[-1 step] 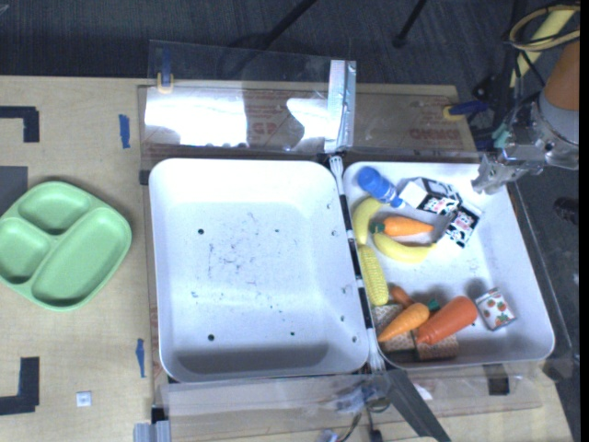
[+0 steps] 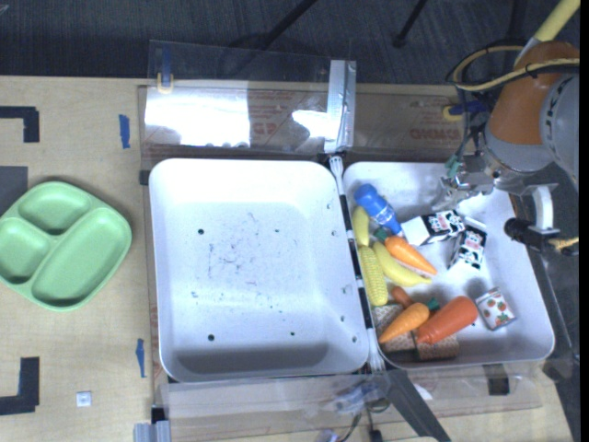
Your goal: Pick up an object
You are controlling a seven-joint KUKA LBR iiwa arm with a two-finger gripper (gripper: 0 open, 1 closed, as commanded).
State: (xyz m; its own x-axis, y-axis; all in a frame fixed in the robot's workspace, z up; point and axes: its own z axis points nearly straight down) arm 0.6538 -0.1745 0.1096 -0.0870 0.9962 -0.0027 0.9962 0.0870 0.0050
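At the far right corner of the right bin (image 2: 538, 334) my gripper (image 2: 457, 180) hangs over bare floor; I can't tell how it's set. Just near of it lie black-and-white cartons (image 2: 457, 233), light and boxy. Further left, the blue bottle (image 2: 377, 210) looks slick; I'd rather pinch the carrot (image 2: 448, 319) near the front across its middle — stiff, light plastic, I judge.

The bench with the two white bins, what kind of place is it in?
Probably a robotics lab set up for grasping trials. A robot arm reaches over the right bin, which holds toy food such as plastic carrots, and blue tape marks dot the wooden bench.
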